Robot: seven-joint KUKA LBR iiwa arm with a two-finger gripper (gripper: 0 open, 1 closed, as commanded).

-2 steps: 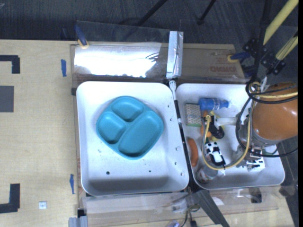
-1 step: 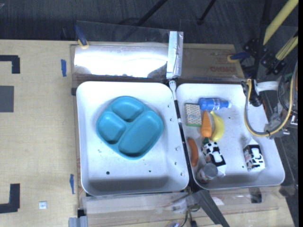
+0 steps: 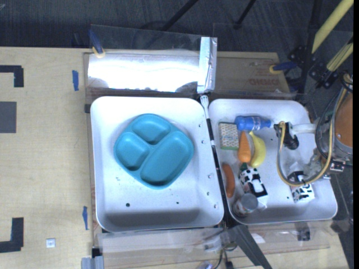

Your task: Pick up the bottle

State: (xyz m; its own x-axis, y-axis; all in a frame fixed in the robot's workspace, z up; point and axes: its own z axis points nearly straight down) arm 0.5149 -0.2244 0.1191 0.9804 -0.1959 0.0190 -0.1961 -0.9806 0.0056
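- The bottle (image 3: 253, 123) lies on its side at the right bin's (image 3: 324, 206) far edge.
- The gripper (image 3: 301, 190) sits at the bottle's four o'clock, well apart; grip state unclear.

Bright overhead light, strong glare on the clear panel (image 3: 147, 72), slightly soft focus.

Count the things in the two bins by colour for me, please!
Blue: 2, the plate and the bottle
Orange: 2, the carrot and the long orange piece
Yellow: 1, the banana
Black and white: 1, the cow toy
Green checked: 1, the sponge
Grey: 1, the can
Total: 8
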